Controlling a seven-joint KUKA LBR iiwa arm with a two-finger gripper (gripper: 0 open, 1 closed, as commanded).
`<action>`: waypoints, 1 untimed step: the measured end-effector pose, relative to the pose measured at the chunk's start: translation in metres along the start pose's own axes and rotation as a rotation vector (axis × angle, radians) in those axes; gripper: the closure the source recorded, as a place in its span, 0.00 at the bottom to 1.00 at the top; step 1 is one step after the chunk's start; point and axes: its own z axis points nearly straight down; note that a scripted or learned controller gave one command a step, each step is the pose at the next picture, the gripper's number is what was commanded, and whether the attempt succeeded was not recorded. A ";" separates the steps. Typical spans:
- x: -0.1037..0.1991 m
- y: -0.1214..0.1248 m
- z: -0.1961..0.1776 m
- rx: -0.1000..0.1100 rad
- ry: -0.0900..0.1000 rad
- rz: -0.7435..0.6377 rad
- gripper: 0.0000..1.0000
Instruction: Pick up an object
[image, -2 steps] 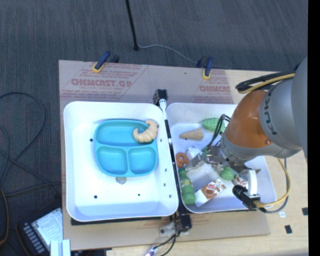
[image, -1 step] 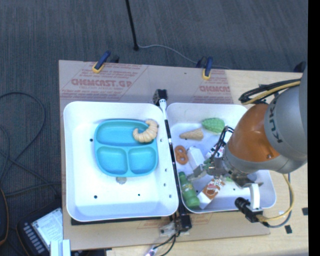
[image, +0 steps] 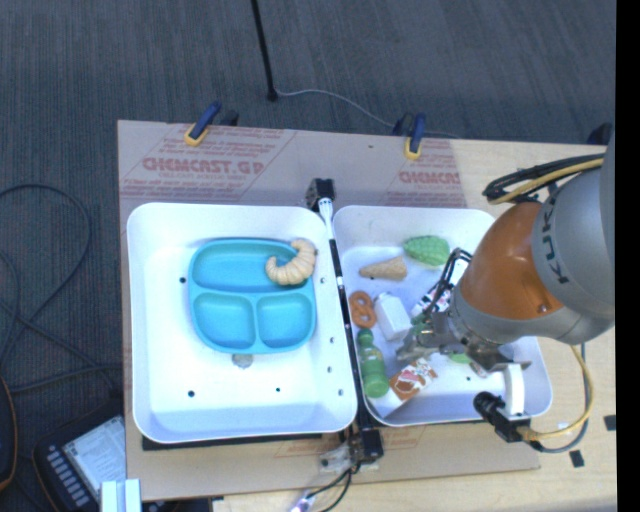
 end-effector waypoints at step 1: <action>0.033 0.035 -0.147 0.011 0.003 -0.003 1.00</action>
